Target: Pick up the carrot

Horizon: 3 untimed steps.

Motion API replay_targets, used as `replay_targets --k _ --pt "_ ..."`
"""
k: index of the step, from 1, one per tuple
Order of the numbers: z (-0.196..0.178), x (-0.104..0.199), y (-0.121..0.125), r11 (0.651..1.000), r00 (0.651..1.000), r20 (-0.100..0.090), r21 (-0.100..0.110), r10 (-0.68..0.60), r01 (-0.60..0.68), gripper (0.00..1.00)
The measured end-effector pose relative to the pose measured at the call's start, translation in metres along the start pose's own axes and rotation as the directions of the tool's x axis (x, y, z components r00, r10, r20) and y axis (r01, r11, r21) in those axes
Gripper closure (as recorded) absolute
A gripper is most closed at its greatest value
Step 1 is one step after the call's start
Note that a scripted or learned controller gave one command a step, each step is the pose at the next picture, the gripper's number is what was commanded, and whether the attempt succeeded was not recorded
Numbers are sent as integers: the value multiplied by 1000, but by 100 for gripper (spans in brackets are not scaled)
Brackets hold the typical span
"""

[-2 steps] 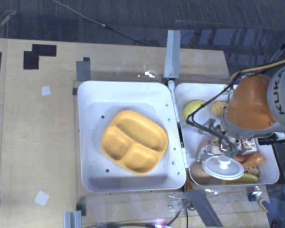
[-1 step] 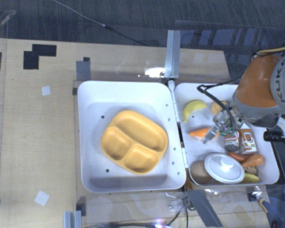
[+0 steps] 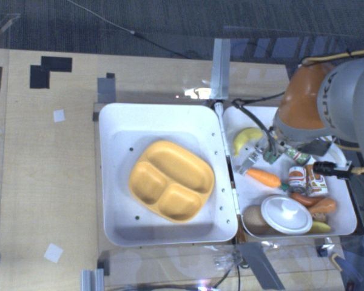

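The carrot lies mid-left in the right bin, near the divider edge, with bare white floor below it. The fingers hang just above it to the upper left; whether spread or pressed together I cannot tell. A white bowl crowds the lower area

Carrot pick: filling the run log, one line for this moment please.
gripper over right bin | carrot lying loose just below it | not lifted | left bin holds yellow tray
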<state>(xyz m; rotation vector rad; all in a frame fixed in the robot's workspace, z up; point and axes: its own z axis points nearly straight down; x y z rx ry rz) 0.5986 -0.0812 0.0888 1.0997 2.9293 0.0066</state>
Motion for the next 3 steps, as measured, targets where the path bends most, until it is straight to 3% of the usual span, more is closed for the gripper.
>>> replay_targets --k 1,2,3 --pt "-2 28 -30 956 956 4 -2 -293 293 0" --pt "-14 26 -27 954 954 9 -4 -298 298 100" --pt "-99 100 0 992 992 -5 0 -126 126 100"
